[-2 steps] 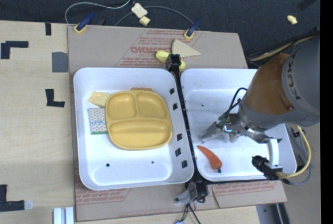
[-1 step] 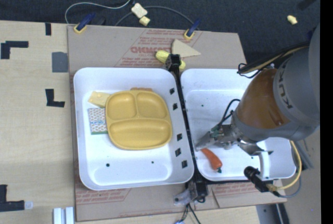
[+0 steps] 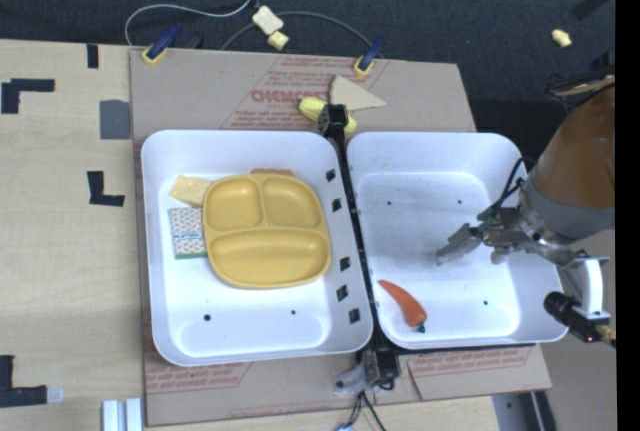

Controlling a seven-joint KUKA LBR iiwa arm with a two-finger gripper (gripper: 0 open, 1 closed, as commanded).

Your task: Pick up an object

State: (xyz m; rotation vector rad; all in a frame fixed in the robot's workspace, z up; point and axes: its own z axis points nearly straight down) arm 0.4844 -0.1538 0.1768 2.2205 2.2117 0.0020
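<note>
Orange toy carrot (image 3: 402, 302) lies near the front of the right bin (image 3: 440, 151); your end effector (image 3: 462, 245) hovers just beyond it, fingers apart, holding nothing. Bring it over the carrot's middle, then close across its width.

Gripper (image 3: 452, 247) hangs over the right bin (image 3: 440, 159), up-right of the carrot (image 3: 402, 303); a yellow tray (image 3: 267, 229) fills the left bin (image 3: 240, 334).

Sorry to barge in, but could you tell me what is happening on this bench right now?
A grey robot arm reaches in from the right, and its tool hangs over the right bin, apart from the orange carrot lying near that bin's front edge. Nothing shows between its fingers. The left bin holds a yellow divided plate with a small sponge beside it.
</note>
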